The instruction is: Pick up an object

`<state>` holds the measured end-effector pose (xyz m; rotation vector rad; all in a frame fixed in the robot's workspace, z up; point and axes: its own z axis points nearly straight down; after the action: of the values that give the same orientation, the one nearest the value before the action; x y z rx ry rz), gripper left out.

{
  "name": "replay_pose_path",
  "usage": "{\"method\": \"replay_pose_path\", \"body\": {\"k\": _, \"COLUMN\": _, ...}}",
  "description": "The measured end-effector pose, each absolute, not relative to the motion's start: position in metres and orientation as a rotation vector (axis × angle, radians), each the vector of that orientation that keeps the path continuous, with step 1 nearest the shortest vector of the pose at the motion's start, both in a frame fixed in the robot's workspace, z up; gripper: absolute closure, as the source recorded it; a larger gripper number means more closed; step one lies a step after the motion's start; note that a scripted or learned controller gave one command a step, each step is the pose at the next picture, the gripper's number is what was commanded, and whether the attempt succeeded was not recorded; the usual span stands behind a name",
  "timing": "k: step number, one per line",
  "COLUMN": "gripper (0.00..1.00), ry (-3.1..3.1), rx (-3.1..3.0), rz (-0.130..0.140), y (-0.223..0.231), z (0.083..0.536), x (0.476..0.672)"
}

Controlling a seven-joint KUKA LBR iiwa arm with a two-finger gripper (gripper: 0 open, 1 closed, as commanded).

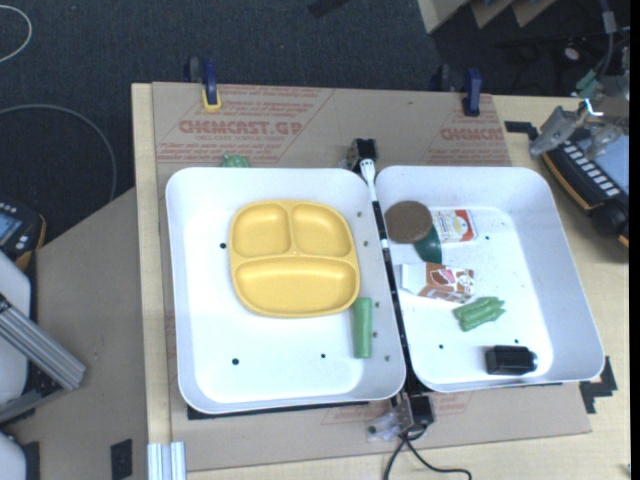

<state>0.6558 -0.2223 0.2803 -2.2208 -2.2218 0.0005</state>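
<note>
Scanning right bin (560, 218) | green pod (478, 313) lies mid-bin, long axis slanting up to the right, black block (510, 359) just below it | my arm enters from the right, so both sit nearest | gripper state: cannot tell

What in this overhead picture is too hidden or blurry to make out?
- Print on the two packets in the right bin: too small to read.
- Teal object: partly covered by the brown disc.
- Small green thing behind the left bin: partly hidden by its rim.
</note>
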Motion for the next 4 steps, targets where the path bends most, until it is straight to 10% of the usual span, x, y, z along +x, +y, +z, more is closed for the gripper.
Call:
{"method": "replay_pose_path", "body": {"k": 1, "gripper": 1.00, "ry": -2.227, "rx": -2.223, "rz": -0.001, "y": -0.222, "z": 0.292, "x": 0.657}}
{"method": "replay_pose_path", "body": {"k": 3, "gripper": 1.00, "ry": -2.227, "rx": -2.201, "rz": 0.003, "y": -0.027, "z": 0.242, "x": 0.542}}
{"method": "replay_pose_path", "body": {"k": 4, "gripper": 1.00, "ry": -2.216, "rx": -2.222, "rz": 0.004, "y": -0.055, "z": 0.242, "x": 0.511}}
